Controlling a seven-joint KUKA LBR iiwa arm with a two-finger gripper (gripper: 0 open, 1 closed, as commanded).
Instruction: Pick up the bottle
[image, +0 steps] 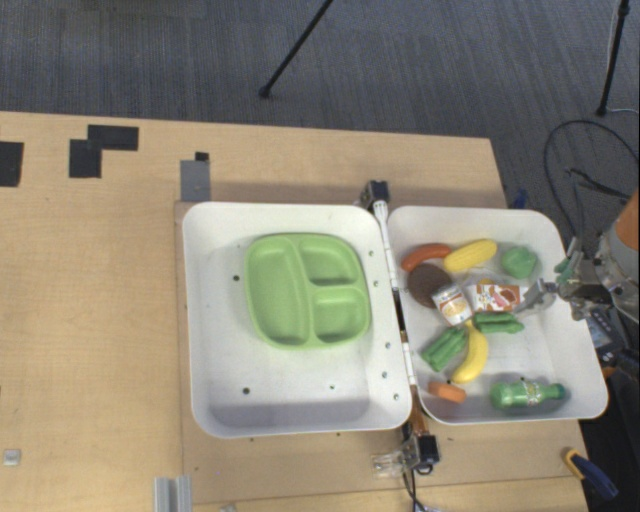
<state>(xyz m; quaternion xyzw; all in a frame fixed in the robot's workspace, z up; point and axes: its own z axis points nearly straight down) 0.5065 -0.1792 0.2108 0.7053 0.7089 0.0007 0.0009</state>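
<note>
Bottle look: a small green plastic bottle (527, 395) with a round fat body, a thinner neck and a label with a bit of red on it.
Bottle place: lower right of the picture, lying in the right white bin (578, 352), close to that bin's bottom rim.
Bottle direction: it lies flat on its side. Its long way runs left to right across the picture. Which end is the cap is too blurry to tell.
Gripper place: the grey metal gripper (553, 288) is at the right edge of the picture, over the right rim of the same bin, well above the bottle.
Gripper state: too small and blurry to tell.
Gripper touch: its tip is just beside a white and red packet (497, 296). I cannot tell if they touch.
Other toys: two yellow bananas (471, 256), a brown round thing (427, 277) and green toys in the right bin.
Left bin: a green plastic tray with three parts (307, 289) lies in the left white bin (215, 330).
</note>
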